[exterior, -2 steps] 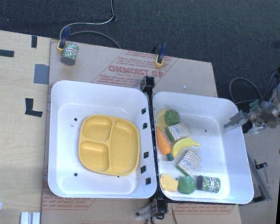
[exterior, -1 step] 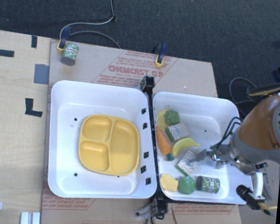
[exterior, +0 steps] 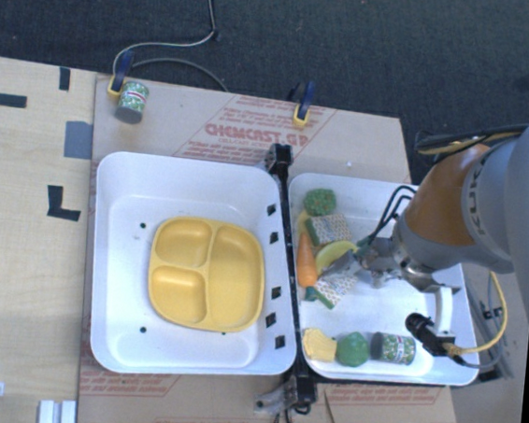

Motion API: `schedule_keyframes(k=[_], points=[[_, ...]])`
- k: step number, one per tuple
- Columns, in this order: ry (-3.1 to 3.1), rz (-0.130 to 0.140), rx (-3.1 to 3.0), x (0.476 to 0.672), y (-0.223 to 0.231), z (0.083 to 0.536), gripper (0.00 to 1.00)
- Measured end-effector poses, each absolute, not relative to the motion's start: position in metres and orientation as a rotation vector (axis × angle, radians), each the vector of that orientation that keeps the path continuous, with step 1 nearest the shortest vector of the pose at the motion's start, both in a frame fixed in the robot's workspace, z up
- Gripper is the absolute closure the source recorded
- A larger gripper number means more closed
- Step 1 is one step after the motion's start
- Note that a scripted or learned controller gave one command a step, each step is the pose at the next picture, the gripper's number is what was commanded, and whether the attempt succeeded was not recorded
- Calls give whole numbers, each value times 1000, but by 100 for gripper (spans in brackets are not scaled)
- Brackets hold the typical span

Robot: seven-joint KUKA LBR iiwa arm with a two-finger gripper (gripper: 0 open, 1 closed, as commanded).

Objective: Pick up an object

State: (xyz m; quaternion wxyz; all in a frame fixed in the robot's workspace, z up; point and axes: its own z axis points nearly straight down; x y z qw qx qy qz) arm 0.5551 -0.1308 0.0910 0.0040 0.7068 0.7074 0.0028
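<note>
My gripper (exterior: 365, 263) is low in the right bin (exterior: 446, 366), near its middle. It hangs right beside a yellow-green wedge (exterior: 335, 253) and a grey patterned packet (exterior: 336, 287). An orange carrot (exterior: 307, 259) lies along the bin's left wall. A green leafy piece (exterior: 320, 201) and a speckled sponge-like block (exterior: 329, 228) sit at the back left. Along the front edge lie a yellow piece (exterior: 319, 345), a green ball (exterior: 353, 349) and a small can (exterior: 393, 347) on its side. The wrist hides whatever lies under it.
The left bin (exterior: 125, 201) holds a yellow divided plate (exterior: 207, 274). A small can (exterior: 131, 101) stands on the cardboard behind the bins, next to two clamps and a cable. The arm's grey and orange body (exterior: 452, 216) covers the right bin's far right side.
</note>
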Motion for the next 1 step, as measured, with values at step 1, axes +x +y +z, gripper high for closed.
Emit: schedule_keyframes(k=[1], points=[[2222,3,2216,627,-93,86,0]])
